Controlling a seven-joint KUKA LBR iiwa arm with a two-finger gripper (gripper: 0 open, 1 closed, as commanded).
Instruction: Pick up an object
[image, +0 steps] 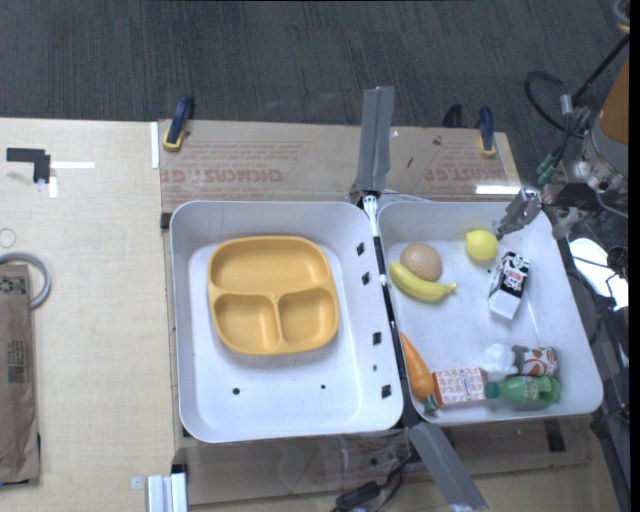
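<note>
**Inspector:** The right bin (575, 300) holds the pickable items. A banana (421, 284) lies with its long axis running from upper left to lower right, stem tip toward the bin's centre. Touching its upper side is a brown egg-shaped item (423, 261). A lemon (481, 244) sits just beside the gripper (518, 214), which hangs over the bin's far right corner.

**Clerk:** And the claw?

**Inspector:** Nothing is between the fingers; whether they stand wide or narrow I cannot tell at this angle.

**Clerk:** Other contents?

**Inspector:** A small black-and-white carton (509, 284) lies tilted, long axis near vertical in the view. A carrot (416, 368) lies along the left wall, its point toward the far side. Along the near wall: an orange-and-white carton (459, 386), a green bottle (525, 393) on its side, a small can (538, 361), and a crumpled white item (497, 356). Their labels are too small to read.

**Clerk:** The left bin?

**Inspector:** A yellow divided plate (272, 295). Behind the bins, red print on cardboard (250, 165) appears upside down and is not legible.
</note>
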